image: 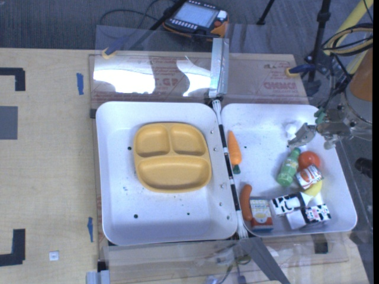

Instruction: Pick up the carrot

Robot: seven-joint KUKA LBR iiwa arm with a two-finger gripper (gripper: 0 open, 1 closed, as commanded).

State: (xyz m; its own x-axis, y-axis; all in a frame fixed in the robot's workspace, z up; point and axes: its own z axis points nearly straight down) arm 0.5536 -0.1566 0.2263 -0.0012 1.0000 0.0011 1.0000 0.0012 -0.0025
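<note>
No lettering anywhere is clear enough to read.

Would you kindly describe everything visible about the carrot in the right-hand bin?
The carrot is a small orange toy, plastic by its smooth look, tapering to a point at the far end, with a dark green stub at the near end. It lies flat on the floor of the right bin, lengthwise along the bin's left wall and close against it, near the divide between the two bins. Nothing else appears to touch it; the gripper is off to its right.
</note>
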